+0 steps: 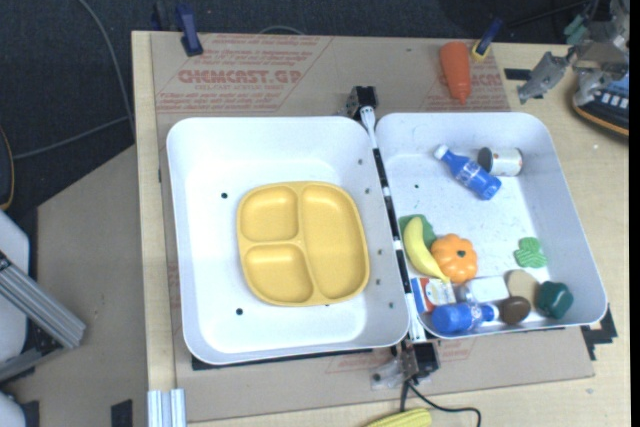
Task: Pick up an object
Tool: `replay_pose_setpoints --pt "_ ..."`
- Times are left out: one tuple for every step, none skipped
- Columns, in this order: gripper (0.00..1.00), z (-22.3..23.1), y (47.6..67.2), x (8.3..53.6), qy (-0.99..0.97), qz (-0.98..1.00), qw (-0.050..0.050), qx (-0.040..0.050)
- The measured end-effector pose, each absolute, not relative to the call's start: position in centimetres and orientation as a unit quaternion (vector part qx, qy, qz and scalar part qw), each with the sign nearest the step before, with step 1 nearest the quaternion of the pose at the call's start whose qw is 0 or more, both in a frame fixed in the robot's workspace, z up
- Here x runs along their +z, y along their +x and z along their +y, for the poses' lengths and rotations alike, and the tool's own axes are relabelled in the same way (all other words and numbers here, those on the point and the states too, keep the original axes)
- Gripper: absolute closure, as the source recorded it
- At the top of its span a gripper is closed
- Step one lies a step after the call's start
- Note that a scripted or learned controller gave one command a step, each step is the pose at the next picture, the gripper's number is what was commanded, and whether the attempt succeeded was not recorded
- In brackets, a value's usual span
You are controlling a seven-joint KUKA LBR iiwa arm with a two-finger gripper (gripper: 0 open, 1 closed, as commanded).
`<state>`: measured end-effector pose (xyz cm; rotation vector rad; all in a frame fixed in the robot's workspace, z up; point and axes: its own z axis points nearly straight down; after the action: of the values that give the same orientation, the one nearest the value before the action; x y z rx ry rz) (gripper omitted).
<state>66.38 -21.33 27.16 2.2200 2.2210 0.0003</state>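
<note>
Candidate objects for picking, all lying in the right bin (560, 177). Along its near wall, a blue bottle (458, 317) lies on its side, touching a red-and-white packet (435, 292) on its far side and a brown rounded piece (515, 309) at its right end. A dark green piece (553, 298) sits in the near right corner, with a beige piece (521, 281) just beside it. Near the bin's left wall, a yellow banana (422, 250) rests against an orange pumpkin-shaped toy (456, 258), and a green item (416, 227) shows at the banana's far end. A small green ridged piece (532, 253) lies apart, toward the right wall. At the far end, a second blue bottle (468, 173) lies tilted, just beside a pale cylinder with a dark end (501, 160).

The gripper (547, 75) hangs beyond the far right corner of this bin, well apart from every object and holding none; whether it is spread or closed cannot be told at this angle.

The left bin (200, 215) holds a yellow three-compartment plate (302, 243), lying flat near its centre. An orange carrot-shaped item (455, 70) lies on the bench (250, 75) beyond the right bin. Blue clamps (187, 27) grip the bench's far edge.
</note>
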Motion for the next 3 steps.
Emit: replay_pose_setpoints --pt "0.00 -18.9 66.6 8.4 0.707 0.708 0.000 -0.0002" --pt "0.00 -16.9 56.1 8.4 0.707 0.707 -0.001 -0.0003" --pt "0.00 -18.8 65.6 8.5 0.707 0.707 0.001 0.0001"
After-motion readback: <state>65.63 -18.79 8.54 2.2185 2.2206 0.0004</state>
